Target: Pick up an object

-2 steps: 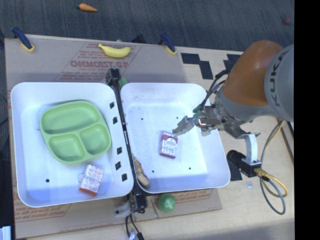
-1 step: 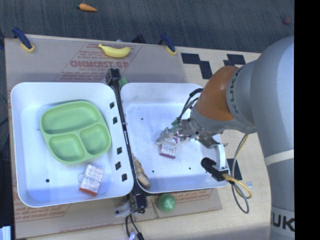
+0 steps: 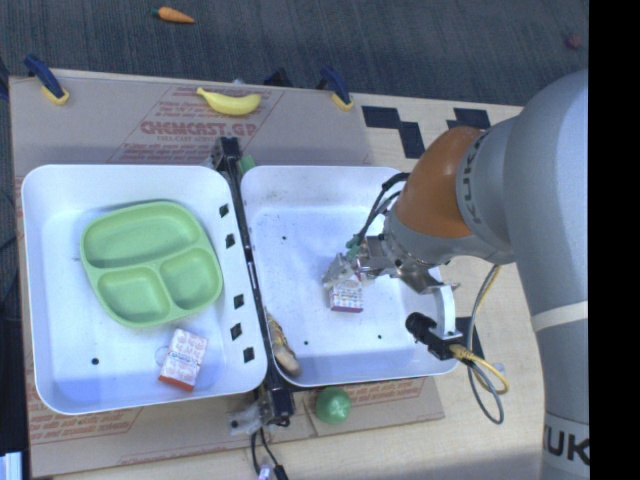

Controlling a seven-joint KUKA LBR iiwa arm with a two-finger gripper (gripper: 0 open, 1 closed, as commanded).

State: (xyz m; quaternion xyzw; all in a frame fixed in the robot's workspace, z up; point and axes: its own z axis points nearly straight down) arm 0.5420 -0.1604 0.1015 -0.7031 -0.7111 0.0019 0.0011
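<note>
The gripper [image 3: 352,268] sits low in the right bin [image 3: 300,198], directly over a small carton [image 3: 346,295] (likely its target); whether the fingers are spread or closed, I cannot tell.

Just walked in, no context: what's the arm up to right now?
The grey KUKA arm has its gripper down in the right white bin, right at a small pink-and-white box. Whether it has a grip can't be told. The left white bin holds a green divided plate and a small red-and-white packet.
</note>
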